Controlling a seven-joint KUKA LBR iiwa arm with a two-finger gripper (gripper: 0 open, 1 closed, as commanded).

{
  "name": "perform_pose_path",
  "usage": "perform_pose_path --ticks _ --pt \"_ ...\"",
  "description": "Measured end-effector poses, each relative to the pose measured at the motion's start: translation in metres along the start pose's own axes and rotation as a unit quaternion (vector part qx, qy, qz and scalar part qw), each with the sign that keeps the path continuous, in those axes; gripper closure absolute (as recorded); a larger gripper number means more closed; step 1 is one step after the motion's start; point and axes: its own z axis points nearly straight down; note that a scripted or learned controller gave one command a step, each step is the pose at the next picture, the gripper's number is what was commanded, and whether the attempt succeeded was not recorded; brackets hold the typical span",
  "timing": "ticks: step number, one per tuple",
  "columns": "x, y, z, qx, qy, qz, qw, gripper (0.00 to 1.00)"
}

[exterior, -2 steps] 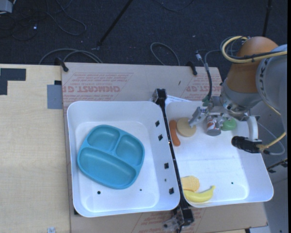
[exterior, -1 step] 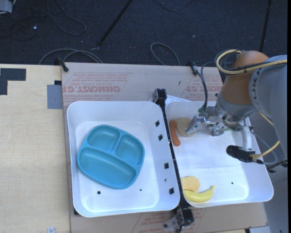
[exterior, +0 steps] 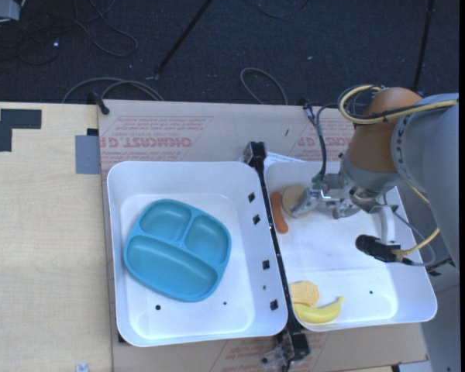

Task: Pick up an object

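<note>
Item: small tan, rounded object (exterior: 295, 198), material unclear, lying in the upper left part of the right-hand shallow white bin (exterior: 349, 246), close to the black divider between the bins. Touching or just beside it on the divider side is a slim orange-red sausage-shaped object (exterior: 280, 211), its long axis running up and down the view, roughly parallel to the divider. The two-finger gripper (exterior: 314, 201) of the grey arm sits just to the right of the tan object, seemingly pointing leftward toward it; whether the fingers are spread or closed, or have anything between them, cannot be told from here. The coming move likely turns on that short leftward offset. Further out in the same bin, near the lower left corner: a yellow banana-shaped piece (exterior: 322, 311) lying crosswise, with a pale yellow round piece (exterior: 303, 291) touching it above. The left-hand white bin (exterior: 186, 332) holds a blue three-compartment plastic plate (exterior: 177, 248). Cardboard (exterior: 178, 134) under the bins bears red printing, seen reversed and not fully legible.
</note>
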Motion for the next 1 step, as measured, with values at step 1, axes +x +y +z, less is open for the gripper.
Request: perform_pose_path --ticks 1 --pt "0.0001 0.001 -0.0111 -0.002 0.0 0.0 1.0 1.0"
